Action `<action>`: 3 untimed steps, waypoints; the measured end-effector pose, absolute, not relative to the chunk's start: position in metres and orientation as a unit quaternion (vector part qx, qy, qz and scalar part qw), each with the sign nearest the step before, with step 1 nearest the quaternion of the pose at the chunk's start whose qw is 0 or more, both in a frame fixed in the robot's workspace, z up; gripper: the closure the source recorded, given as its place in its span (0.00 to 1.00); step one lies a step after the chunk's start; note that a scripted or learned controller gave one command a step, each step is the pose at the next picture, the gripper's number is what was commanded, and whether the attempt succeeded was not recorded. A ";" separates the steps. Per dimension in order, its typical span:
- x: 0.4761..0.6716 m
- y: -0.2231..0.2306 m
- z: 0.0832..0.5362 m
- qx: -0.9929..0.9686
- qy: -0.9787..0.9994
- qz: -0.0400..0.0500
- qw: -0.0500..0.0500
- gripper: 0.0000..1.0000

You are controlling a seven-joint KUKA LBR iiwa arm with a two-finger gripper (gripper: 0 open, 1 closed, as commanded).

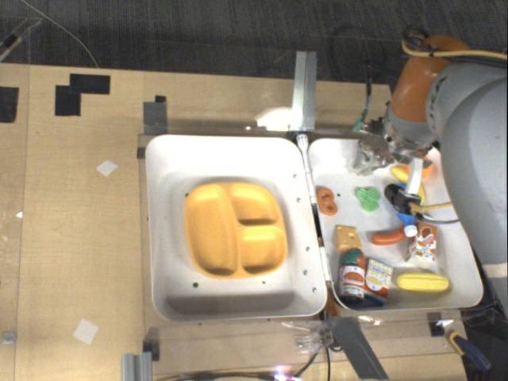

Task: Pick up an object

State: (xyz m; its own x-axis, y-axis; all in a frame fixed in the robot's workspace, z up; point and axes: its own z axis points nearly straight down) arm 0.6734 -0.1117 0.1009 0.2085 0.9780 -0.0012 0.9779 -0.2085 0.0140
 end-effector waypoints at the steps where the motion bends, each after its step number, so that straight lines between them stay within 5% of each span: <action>1: 0.673 -0.112 0.100 0.777 0.629 0.004 0.006 0.00; 2: 0.671 -0.174 0.087 0.845 0.535 0.001 -0.014 0.00; 3: 0.606 -0.179 0.100 0.843 0.538 0.008 -0.004 0.00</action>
